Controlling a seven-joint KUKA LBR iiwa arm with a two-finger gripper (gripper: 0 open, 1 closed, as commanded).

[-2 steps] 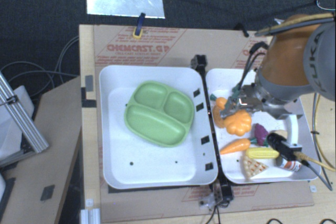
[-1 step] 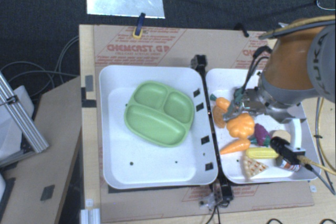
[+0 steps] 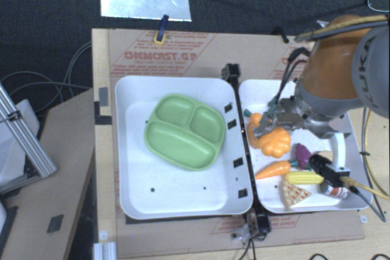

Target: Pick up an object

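Pizza slice (image 3: 295, 195) at right bin's (image 3: 266, 93) near rim, my pincer (image 3: 263, 126) over lumpy orange pepper (image 3: 276, 142) near divider (image 3: 242, 144), pincer's state I cannot tell

Cardboard-topped bench (image 3: 183, 55), left white bin (image 3: 177, 195) — right white bin (image 3: 261, 94) beside it

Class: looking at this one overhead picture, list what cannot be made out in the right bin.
1. Right bin: camera view; its far right corner is hidden under the arm.
2. Small orange toy: camera view; partly covered by the pincer, so its kind is unclear.
3. Purple toy: camera view; too small to name.
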